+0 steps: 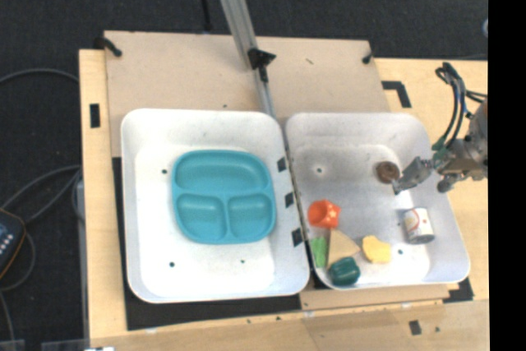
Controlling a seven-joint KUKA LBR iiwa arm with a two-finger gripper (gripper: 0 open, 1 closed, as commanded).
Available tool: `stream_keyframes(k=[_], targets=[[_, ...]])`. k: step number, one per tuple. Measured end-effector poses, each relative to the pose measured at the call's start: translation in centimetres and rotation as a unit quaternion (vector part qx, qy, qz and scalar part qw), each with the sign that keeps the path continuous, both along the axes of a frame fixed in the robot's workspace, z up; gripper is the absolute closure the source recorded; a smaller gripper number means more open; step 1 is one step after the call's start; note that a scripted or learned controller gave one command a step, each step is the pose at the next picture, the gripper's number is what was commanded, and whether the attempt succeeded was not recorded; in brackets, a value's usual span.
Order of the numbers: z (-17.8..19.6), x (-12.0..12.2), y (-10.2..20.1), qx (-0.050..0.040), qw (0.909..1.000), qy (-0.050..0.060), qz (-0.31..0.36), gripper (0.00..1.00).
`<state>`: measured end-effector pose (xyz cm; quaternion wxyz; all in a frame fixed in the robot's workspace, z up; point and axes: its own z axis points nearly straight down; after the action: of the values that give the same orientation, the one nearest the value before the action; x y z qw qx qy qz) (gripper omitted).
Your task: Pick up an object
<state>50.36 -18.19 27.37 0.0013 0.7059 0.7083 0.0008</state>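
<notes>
While the tray lay in the left bin, the gripper hovered spread wide, holding nothing, beside a brown ball in the right bin

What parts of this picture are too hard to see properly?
- The gripper, in the camera view: small and blurred, so what its tips are doing cannot be told.
- The arm: cut off at the right side.
- The brown thing beside the gripper: too small to identify.
- The small can: its label is too blurred to read.
- The green piece at the right bin's edge: partly hidden behind the tan wedge.
</notes>
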Motion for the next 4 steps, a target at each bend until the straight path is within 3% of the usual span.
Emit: stream_keyframes(k=[1, 4], targets=[[0.0, 0.0, 0.0, 0.0002, 1.0, 0.0, -0.001, 0.0], [-13.6, -1.3, 0.0, 0.0003, 1.0, 0.003, -0.002, 0.0]])
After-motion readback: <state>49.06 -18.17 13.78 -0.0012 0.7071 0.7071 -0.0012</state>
